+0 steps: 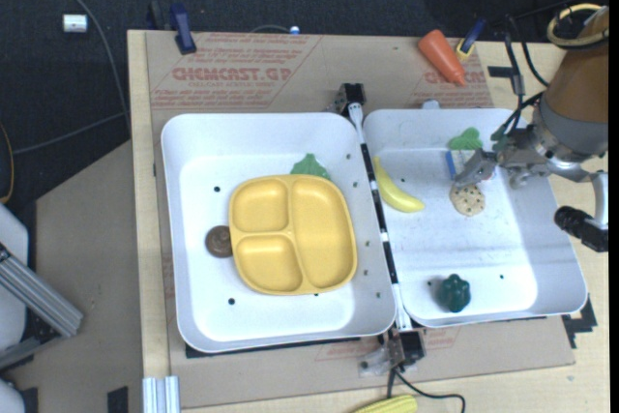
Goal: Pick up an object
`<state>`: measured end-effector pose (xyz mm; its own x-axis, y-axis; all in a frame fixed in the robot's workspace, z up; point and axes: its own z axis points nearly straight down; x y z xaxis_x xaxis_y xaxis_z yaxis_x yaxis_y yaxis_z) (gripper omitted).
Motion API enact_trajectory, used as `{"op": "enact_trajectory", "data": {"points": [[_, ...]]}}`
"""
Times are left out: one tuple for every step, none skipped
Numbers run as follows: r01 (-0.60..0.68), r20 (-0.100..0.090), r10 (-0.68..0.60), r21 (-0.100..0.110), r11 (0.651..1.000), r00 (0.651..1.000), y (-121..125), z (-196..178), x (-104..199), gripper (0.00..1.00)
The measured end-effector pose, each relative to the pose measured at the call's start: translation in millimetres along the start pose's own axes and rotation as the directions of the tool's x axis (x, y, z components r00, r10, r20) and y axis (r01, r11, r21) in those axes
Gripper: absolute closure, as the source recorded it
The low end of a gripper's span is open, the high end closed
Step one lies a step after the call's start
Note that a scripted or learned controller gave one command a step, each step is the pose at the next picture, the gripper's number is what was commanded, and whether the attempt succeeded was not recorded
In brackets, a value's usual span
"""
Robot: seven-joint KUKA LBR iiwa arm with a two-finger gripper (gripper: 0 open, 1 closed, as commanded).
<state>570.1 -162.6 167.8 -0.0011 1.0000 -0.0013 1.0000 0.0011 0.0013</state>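
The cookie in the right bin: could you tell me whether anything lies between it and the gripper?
Nothing visible does. The gripper hangs just above the cookie in the right bin. The banana lies to its left, apart.

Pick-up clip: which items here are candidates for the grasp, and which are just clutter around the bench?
Candidates, in the bins:
cookie by the gripper
banana
dark green pepper
yellow divided plate
brown disc

Clutter, outside the bins:
orange carrot toy
blue clamp
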Motion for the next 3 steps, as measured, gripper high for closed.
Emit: {"op": "enact_trajectory", "data": {"points": [[0.0,0.0,0.0,0.001,1.0,1.0,33.0,79.7,-18.6,0.0],[0.001,0.003,-0.001,-0.003,1.0,1.0,34.4,68.4,-18.6,1.0],[0.0,-0.003,0.0,0.001,1.0,1.0,-1.1,-3.9,53.3,1.0]]}}
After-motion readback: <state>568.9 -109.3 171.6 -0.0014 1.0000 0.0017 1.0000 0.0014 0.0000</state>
